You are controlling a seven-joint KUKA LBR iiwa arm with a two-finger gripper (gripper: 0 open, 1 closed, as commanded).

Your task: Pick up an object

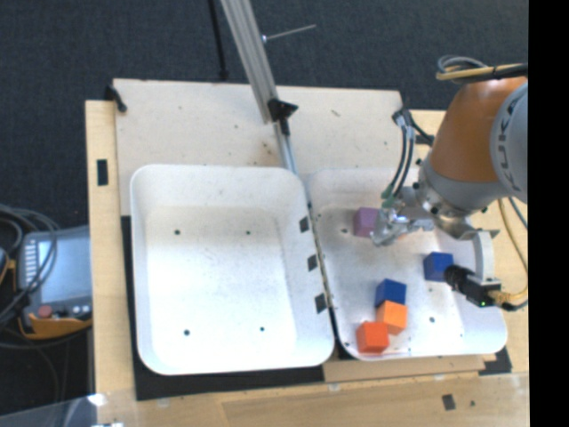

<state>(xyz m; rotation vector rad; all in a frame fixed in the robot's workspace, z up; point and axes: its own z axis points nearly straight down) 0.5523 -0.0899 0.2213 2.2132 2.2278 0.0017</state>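
The gripper (388, 229) hangs low in the right bin (351, 189), its fingers too blurred to tell whether apart or together. The purple block (364, 221) sits just left of them, touching or nearly so. Toward the near rim lie 2 blue blocks (390, 292) (437, 265) and 2 orange ones (394, 315) (373, 336), well apart from the fingers. Bare floor lies between fingers and divider.

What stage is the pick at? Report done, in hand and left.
Done: the gripper has reached the right bin and sits beside the purple block. In hand: nothing visibly lifted; whether the block is gripped cannot be told. Left: the grasp and lift. Two blue blocks and two orange blocks lie untouched.
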